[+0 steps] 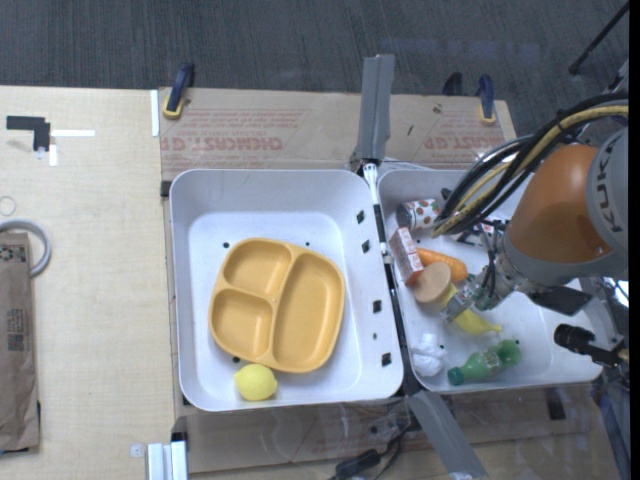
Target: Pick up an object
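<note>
- The arm (560, 208), grey with an orange band, reaches in from the right and hangs over the right bin (575, 373), black and yellow cables looping above it.
- The gripper (478, 293) sits low in the right bin, just above a yellow banana-shaped object (474, 320), and just right of a tan round piece (433, 284).
- Whether the claw is open, closed or gripping anything cannot be told: the wrist hides it.
- An orange carrot (442, 262) lies just above the tan round piece, touching or nearly touching it.
- A small red-and-white packet (405, 253) lies beside the carrot's left end, near the wall between the bins.
- A white cup with coloured dots (422, 213) lies on its side near the far left corner of the right bin.
- A green bottle (484, 362) lies flat near the front of the right bin, cap end toward the left.
- A small white object (428, 353) rests in the front left corner of the right bin, just left of the bottle.
- The left bin (200, 298) holds a yellow divided plate (277, 303) with three compartments, lying at a tilt across the middle.
- A yellow lemon (256, 382) sits near the front of the left bin, just touching the plate's lower edge.
- Brown cardboard (260, 128) with red print lies behind the bins, held by blue clamps.
</note>
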You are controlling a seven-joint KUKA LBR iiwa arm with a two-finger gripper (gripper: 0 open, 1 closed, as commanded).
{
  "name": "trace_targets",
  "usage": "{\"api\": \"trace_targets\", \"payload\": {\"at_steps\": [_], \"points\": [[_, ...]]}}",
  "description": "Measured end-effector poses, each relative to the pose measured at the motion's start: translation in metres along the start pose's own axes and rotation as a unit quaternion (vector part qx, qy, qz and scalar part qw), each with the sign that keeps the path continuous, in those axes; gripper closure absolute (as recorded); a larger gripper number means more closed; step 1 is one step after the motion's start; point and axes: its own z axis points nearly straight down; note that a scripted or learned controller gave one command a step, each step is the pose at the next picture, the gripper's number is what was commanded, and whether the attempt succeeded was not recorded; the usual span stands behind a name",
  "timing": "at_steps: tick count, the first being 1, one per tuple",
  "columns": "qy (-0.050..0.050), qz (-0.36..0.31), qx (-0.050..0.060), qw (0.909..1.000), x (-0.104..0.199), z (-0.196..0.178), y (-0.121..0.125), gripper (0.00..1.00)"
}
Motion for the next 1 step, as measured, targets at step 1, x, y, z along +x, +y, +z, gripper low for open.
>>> {"api": "trace_targets", "payload": {"at_steps": [1], "points": [[-0.002,0.016,-0.001,0.9999,0.0253,-0.0946,0.0789,1.00]]}}
